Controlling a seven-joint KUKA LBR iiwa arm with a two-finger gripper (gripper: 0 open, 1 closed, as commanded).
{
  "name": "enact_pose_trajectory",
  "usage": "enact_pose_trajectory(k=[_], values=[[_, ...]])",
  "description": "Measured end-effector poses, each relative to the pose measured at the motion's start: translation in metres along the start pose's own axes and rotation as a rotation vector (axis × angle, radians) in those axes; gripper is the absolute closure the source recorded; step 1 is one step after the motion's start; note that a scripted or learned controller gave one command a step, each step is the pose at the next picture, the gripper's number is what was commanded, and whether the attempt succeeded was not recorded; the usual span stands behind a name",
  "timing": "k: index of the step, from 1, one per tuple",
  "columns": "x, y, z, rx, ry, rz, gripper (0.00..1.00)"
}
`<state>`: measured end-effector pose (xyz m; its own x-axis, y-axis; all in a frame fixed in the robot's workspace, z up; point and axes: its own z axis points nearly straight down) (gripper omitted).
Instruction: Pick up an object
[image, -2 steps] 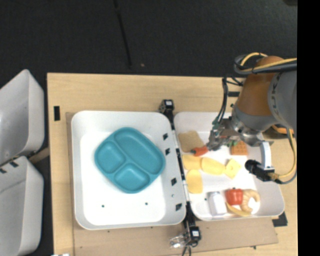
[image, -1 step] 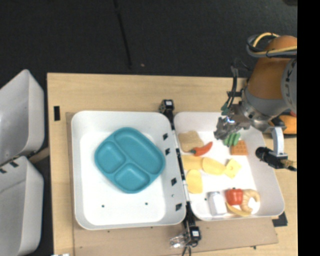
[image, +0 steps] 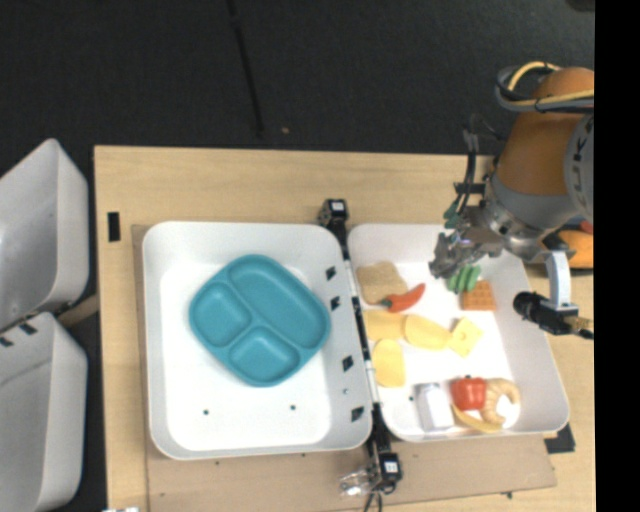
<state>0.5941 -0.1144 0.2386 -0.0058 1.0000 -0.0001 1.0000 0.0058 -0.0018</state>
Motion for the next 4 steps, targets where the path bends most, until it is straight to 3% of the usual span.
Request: enact_pose_trajectory(k=[1,3,4], values=[[0.023,0.027,0.000,-0.001,0.000,0.001,1.00],[0.020,0.045,0.004,0.002,-0.002,0.002,1.00],[0.018,0.025,0.000,0.001,-0.002,0.006,1.00]])
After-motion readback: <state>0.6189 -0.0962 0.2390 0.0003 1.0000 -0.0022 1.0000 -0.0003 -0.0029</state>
